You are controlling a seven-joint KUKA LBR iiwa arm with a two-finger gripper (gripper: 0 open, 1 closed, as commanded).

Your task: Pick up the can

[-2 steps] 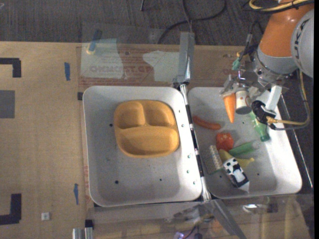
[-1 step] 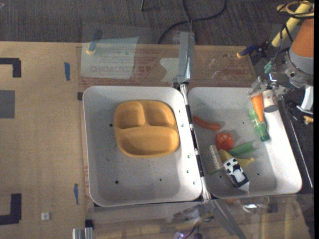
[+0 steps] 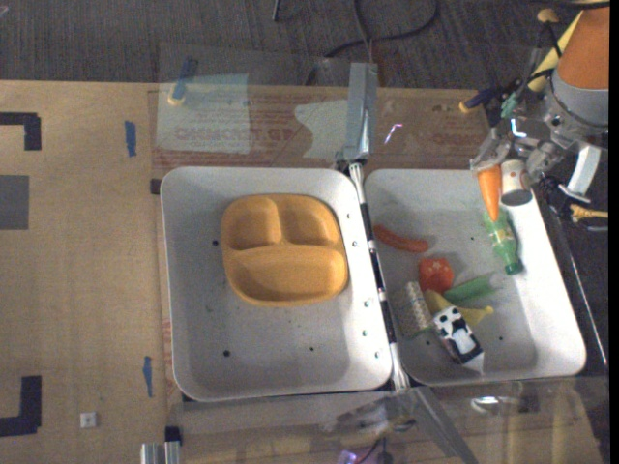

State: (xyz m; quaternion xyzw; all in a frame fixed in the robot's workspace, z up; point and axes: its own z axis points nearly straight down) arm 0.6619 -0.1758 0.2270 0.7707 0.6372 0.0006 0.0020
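From above, a tan wooden bench (image 3: 87,288) on dark carpet (image 3: 145,17) bears two white bins (image 3: 193,356). The gripper (image 3: 517,158) hangs above the right bin's far right corner; its state I cannot tell. A can I cannot identify.

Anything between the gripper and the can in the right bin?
Yes. The red tomato lies right beside the can, on the side facing the gripper, and a yellow piece crowds the can's right. The carrot and green bottle lie close by the gripper.
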